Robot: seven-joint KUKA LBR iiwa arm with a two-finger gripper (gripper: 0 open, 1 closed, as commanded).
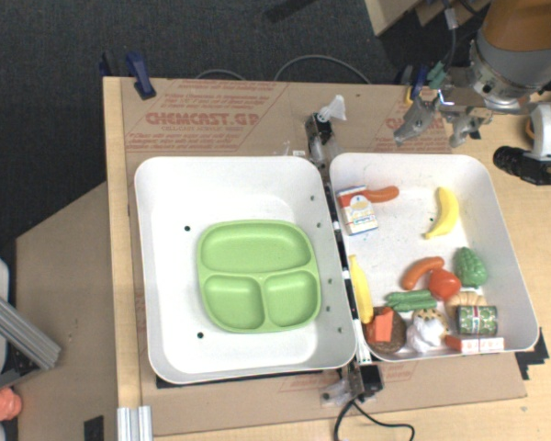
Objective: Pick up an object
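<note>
The grey two-finger gripper (438, 124) hangs spread and empty above the right white bin's (501, 211) far rim; the yellow plastic banana (444, 212) lies in the bin, just below it.

Bright, even overhead light; the white bins (165, 338) glare slightly, shadows are soft, and focus is a little grainy.

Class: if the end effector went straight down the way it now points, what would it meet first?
The end effector hangs above the far rim of the right bin. Going straight down, it would probably meet that rim or the bench board beside it first, not the banana; depth is unclear from this slanted view.
</note>
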